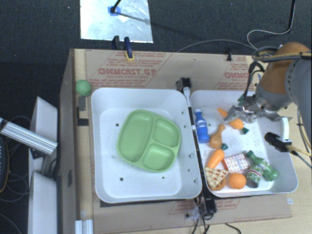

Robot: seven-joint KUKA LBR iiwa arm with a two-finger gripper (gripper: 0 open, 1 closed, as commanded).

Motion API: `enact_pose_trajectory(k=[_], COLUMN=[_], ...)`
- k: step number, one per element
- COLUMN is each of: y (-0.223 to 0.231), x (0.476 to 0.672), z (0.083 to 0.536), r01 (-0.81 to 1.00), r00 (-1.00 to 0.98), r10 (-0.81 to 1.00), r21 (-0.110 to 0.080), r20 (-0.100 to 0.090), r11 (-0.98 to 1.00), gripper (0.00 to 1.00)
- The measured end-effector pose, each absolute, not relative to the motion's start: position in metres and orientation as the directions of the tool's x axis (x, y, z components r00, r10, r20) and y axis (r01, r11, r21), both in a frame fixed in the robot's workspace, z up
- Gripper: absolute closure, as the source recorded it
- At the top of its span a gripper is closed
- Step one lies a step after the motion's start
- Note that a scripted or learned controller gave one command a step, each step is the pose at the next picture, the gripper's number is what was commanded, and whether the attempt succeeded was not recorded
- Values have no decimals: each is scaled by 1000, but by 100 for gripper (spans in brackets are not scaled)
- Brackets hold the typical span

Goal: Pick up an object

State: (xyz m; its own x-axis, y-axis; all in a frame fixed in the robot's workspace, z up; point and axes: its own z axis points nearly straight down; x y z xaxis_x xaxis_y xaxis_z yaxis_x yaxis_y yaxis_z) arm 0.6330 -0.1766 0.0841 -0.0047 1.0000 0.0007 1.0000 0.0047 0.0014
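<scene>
Small orange piece [237,124] — perhaps fruit — right bin [287,179].

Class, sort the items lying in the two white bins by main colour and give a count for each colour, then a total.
Green: 3 (divided plate, bottle, small piece)
Orange: 5 (carrot, orange, squash, two pieces by the gripper)
Blue: 1 (bottle)
Mixed: 3 (box, waffle, can)
Total: 12

Scene viewed from one fixed overhead camera, slanted down; both white bins [112,130] framed, bench seen whole.

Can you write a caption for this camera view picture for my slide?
Arm's gripper over toy food in right bin; green tray in left bin.
</scene>
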Motion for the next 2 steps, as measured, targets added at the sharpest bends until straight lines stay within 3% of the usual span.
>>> enact_pose_trajectory(k=[1,2], y=[-177,-128], x=[634,609], z=[96,198], r01=[1000,1000], r00=[-8,-5], r10=[1000,1000], r21=[5,5], r20=[-1,-1], r11=[8,5], gripper=[100,100])
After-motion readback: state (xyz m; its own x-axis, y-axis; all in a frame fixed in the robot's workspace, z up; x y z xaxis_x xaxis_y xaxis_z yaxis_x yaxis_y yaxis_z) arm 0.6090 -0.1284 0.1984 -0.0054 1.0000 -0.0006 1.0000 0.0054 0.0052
